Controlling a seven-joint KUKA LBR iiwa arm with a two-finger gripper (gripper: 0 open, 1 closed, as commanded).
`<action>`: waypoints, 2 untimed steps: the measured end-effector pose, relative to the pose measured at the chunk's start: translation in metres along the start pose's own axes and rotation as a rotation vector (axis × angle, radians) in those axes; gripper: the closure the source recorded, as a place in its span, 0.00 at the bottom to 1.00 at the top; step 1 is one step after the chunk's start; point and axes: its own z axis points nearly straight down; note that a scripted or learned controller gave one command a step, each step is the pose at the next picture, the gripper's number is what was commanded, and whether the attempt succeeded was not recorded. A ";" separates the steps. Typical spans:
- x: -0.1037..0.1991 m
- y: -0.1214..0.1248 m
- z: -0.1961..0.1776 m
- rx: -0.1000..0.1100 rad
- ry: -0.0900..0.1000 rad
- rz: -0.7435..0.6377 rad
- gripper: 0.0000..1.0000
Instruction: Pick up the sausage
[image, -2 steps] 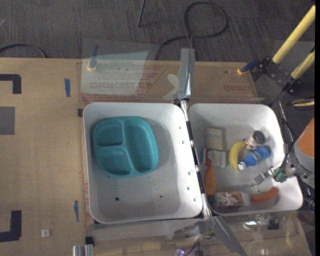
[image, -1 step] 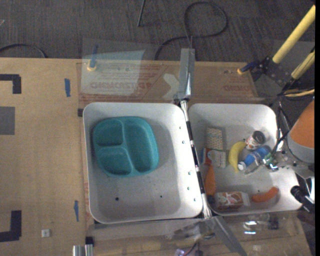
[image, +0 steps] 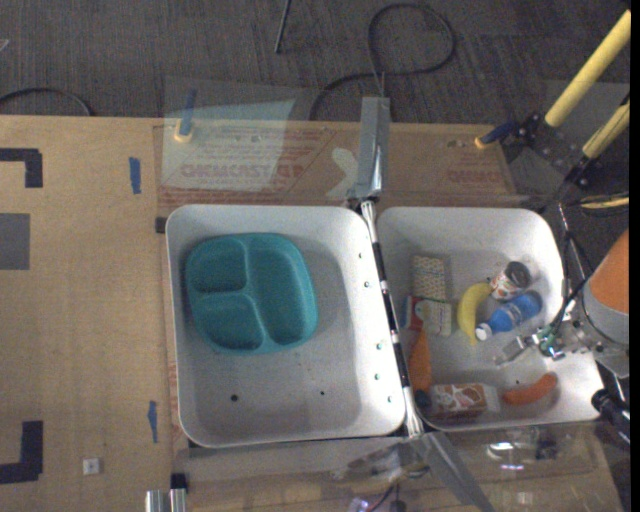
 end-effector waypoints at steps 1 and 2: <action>0.006 -0.002 0.001 0.003 -0.009 -0.021 0.00; 0.000 -0.001 0.000 0.004 -0.001 -0.066 0.00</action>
